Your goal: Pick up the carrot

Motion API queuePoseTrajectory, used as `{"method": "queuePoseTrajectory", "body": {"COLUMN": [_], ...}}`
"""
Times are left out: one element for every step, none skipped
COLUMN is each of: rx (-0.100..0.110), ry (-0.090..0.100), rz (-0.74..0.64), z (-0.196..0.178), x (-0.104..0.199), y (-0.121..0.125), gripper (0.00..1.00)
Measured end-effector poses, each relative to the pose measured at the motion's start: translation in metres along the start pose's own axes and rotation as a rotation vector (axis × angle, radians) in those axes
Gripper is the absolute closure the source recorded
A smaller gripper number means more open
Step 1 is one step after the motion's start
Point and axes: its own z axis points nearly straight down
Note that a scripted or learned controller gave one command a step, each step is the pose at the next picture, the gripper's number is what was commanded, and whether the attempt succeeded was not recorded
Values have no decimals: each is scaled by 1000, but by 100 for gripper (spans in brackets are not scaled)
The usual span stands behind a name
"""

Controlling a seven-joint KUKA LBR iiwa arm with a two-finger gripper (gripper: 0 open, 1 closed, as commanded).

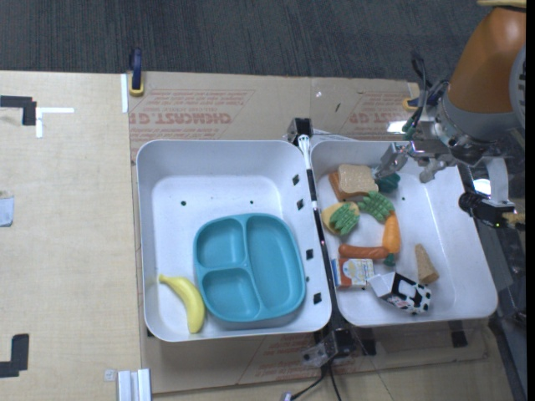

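Observation:
The carrot (391, 234) is a short orange piece lying in the middle of the right bin (456, 224), just below a green vegetable (377, 204) and above a reddish sausage (364, 251). My gripper (409, 171) hovers over the back of that bin, beyond the carrot and apart from it. Its fingers stand open with nothing between them. The left finger (389, 170) is close to the bread slice (355, 180).
The right bin also holds a yellow-green corn piece (341, 217), an orange-white carton (358, 271), a cow-patterned carton (410, 294) and a tan wedge (426, 264). The left bin (167, 174) carries a teal divided plate (249, 267) and a banana (187, 301).

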Motion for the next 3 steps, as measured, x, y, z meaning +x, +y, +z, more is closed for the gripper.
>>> {"method": "queuePoseTrajectory", "body": {"rx": [0,-4,-2], "ry": [1,0,0], "rz": [-56,-51,292], "z": [119,109,52], "x": [-26,-27,13], "y": [-49,-47,-78], "gripper": [0,100,100]}}
